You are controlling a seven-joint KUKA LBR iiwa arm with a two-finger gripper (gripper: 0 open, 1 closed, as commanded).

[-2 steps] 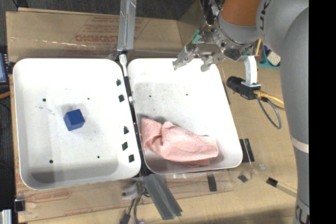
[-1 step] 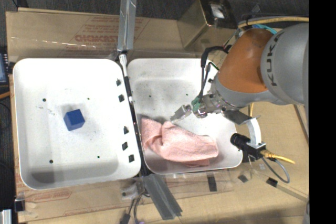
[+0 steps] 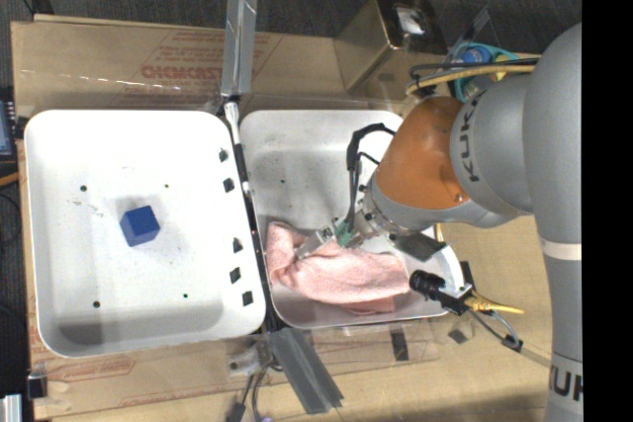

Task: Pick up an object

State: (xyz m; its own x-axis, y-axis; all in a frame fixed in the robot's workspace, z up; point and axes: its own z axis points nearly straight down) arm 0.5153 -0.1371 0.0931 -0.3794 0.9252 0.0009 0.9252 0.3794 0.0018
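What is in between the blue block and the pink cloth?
In the camera view, the wall where the two white bins meet, with small black clips on it, stands between the blue block and the pink cloth. The rest is bare bin floor.

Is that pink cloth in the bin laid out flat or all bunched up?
Bunched up. The pink cloth lies in a rumpled heap with folds along the near wall of the right bin, not spread flat.

You have a crumpled pink cloth (image 3: pixel 341 274) at the near edge of the right bin (image 3: pixel 297 143); a small blue cube (image 3: pixel 139 224) sits left of that bin.
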